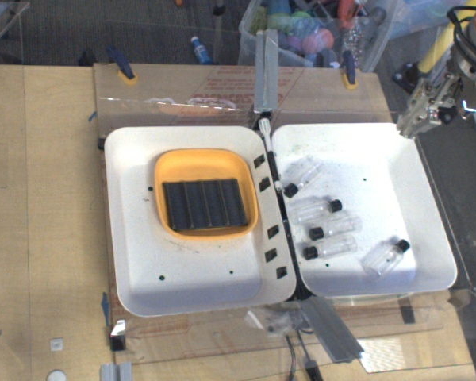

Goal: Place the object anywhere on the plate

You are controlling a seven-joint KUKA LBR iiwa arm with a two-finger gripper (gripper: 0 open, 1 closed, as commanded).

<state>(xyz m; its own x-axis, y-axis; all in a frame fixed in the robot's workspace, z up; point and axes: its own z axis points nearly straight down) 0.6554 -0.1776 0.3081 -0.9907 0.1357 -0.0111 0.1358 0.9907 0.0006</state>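
Wooden bench, clear vials [325, 227] in right bin [397, 165], pincer [419, 117] well apart, grip state unclear, orange plate [168, 169] left.

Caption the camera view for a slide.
Five clear plastic vials lie in the right white bin; the orange plate holds a black ribbed block.
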